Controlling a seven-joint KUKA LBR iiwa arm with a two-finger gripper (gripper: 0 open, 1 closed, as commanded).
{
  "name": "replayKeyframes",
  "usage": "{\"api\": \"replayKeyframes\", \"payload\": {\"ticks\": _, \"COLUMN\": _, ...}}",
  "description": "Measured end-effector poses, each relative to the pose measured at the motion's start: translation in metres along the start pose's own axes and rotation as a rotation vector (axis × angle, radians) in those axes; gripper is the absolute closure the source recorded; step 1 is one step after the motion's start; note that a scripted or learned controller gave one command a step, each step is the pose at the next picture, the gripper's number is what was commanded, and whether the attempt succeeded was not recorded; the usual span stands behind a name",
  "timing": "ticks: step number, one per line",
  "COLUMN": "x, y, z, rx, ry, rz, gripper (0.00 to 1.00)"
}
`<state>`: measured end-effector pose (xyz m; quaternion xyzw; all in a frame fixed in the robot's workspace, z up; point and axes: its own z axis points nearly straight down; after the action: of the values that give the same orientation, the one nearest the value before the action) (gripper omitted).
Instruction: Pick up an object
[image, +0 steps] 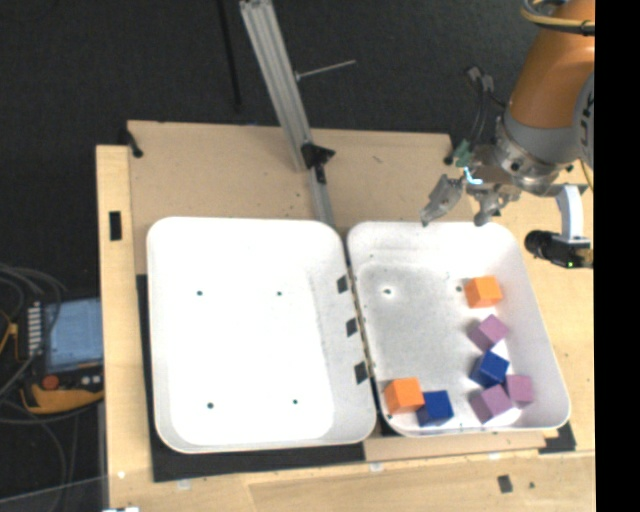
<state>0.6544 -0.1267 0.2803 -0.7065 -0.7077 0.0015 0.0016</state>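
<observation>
The right bin holds seven blocks: an orange one near its far right edge, two purple and one blue down the right side, and an orange, a blue and a purple along the near edge. The left bin shows bare white. The gripper hangs over the right bin's far edge, fingers spread apart with nothing between them. The arm is cut off at the upper right.
</observation>
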Motion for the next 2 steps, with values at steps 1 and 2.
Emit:
{"api": "replayKeyframes", "payload": {"ticks": 1, "x": 0.0, "y": 0.001, "z": -0.003, "rx": -0.005, "ry": -0.002, "rz": -0.002, "gripper": 0.0}}
{"api": "replayKeyframes", "payload": {"ticks": 2, "x": -0.011, "y": -0.002, "z": 0.045, "rx": -0.001, "ry": -0.002, "rz": 0.003, "gripper": 0.0}}
